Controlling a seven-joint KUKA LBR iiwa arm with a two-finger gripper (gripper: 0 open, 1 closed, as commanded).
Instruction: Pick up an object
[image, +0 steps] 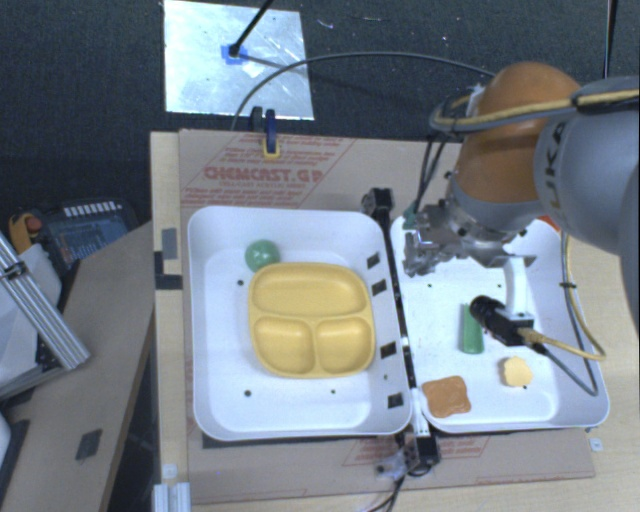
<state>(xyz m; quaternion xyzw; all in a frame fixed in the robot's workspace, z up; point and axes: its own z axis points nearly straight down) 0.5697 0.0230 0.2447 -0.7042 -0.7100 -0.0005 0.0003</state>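
My gripper (421, 254) hangs low over the upper left part of the right bin (583, 403), close to the wall between the two bins. Nothing shows in it. In that bin, a green stick-shaped piece (471, 331) stands below and to the right of the gripper. A brown toast-like square (446, 396) lies at the bin's front edge, with a small yellow chunk (517, 372) to its right. The left bin (201, 330) holds a yellow divided tray (310, 318) and a green ball (262, 254) by the tray's upper left corner.
The orange-banded arm (515, 130) covers the back of the right bin. A black clip (380, 202) sits at the top of the wall between the bins. Cardboard (270, 170) lies under both bins, and a side bench (70, 330) with metal parts is at the left.
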